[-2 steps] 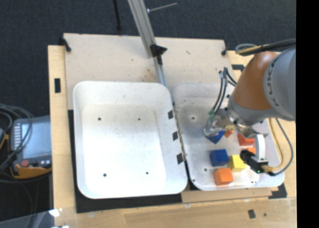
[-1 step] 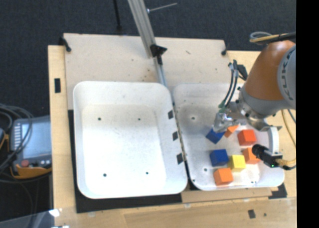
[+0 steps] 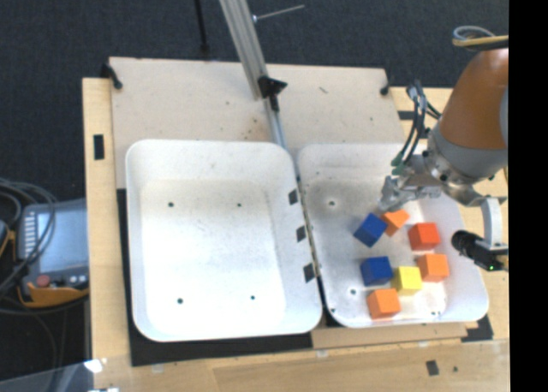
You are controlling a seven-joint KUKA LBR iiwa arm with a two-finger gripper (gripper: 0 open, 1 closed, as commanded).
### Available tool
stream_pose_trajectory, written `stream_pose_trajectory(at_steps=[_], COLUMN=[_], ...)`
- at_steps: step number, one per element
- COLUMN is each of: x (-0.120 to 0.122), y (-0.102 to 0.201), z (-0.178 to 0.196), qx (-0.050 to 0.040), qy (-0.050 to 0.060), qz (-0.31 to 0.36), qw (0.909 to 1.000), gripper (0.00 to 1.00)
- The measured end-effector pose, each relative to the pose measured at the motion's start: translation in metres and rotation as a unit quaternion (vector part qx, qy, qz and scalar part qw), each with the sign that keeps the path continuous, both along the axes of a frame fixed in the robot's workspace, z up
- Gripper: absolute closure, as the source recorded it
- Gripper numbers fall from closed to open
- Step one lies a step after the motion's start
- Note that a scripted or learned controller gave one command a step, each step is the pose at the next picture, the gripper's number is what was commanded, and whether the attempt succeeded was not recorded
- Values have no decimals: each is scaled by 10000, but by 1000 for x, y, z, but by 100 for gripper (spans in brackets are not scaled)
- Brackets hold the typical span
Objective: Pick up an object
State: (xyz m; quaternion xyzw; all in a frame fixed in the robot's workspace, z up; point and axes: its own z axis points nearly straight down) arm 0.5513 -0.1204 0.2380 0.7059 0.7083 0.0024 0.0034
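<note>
The right bin (image 3: 342, 181) holds several small blocks. A blue cube (image 3: 370, 229) lies tilted beside a small orange block (image 3: 396, 221). To their right sits a red-orange cube (image 3: 424, 235), and an orange cube (image 3: 434, 266) lies below that one. Nearer the front are a second blue cube (image 3: 376, 270), a yellow cube (image 3: 408, 279) and another orange cube (image 3: 384, 302). My gripper (image 3: 399, 199) hangs low over the right bin, just above the small orange block and up-right of the tilted blue cube.
The left bin (image 3: 214, 236) sits beside the right one, with a ridge between them. A slanted aluminium post (image 3: 244, 31) rises behind the bins. A black part (image 3: 475, 249) juts over the right bin's right rim.
</note>
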Motion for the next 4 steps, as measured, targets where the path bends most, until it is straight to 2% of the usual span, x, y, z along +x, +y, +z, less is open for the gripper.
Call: stream_pose_trajectory(at_steps=[1,2,3,4], x=[7,7,11,22], y=[60,105,168,214], z=[8,2,5,-5], qx=[15,10,18,9], qy=[23,35,35,39], qz=[29,15,29,17], qw=[10000,10000,10000,10000], gripper=[100,100,100,100])
